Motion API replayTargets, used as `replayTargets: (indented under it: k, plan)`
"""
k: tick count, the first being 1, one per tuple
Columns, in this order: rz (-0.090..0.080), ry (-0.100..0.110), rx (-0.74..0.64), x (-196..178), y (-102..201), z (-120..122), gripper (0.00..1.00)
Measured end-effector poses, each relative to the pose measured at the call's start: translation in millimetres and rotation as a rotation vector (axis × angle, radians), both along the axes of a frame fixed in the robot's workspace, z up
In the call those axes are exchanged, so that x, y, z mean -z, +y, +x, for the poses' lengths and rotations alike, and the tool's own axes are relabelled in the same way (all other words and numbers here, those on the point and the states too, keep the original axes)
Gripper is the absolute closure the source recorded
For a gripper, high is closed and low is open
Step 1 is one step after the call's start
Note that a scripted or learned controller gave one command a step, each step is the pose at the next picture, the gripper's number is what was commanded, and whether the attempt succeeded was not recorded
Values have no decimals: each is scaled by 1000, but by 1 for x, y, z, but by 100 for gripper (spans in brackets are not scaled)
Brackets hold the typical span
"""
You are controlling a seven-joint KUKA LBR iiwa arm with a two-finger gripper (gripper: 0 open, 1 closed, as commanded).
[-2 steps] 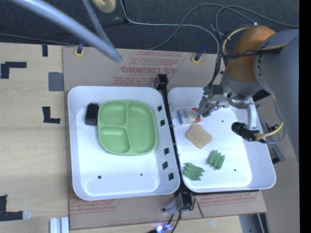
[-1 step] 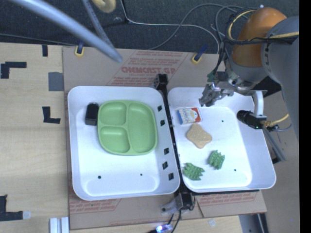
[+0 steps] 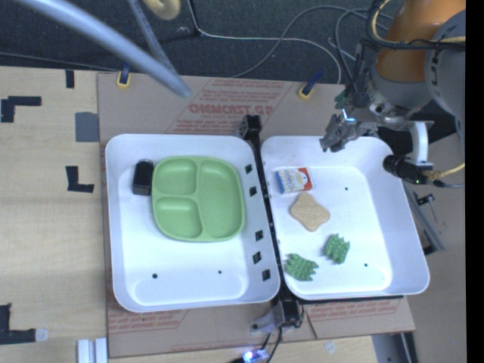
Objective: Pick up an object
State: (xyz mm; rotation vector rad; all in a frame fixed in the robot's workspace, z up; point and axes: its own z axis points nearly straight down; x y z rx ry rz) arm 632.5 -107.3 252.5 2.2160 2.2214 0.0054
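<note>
Pincer (image 3: 335, 140) of the grey arm hangs over the far rim of the right bin (image 3: 393, 225), near its back edge; its dark fingers are too small and blurred to tell whether they are apart or together; nothing is seen between them. Inside the right bin lie four things: a small blue, white and red packet (image 3: 293, 180) near the far left; a tan biscuit-shaped piece (image 3: 309, 212) just below it; two green leafy toys, one (image 3: 336, 248) to the right and one (image 3: 300, 266) at the near edge. Left bin (image 3: 128, 278) holds a green divided plate (image 3: 199, 199) with a small black block (image 3: 143, 178) touching its left side; both bins rest on the tabletop (image 3: 45, 225).
</note>
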Motion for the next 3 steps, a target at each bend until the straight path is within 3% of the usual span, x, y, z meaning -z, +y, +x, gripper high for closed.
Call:
replayTargets:
  k: [3]
  plan:
    - [2,8,-5,35,172,-30,100]
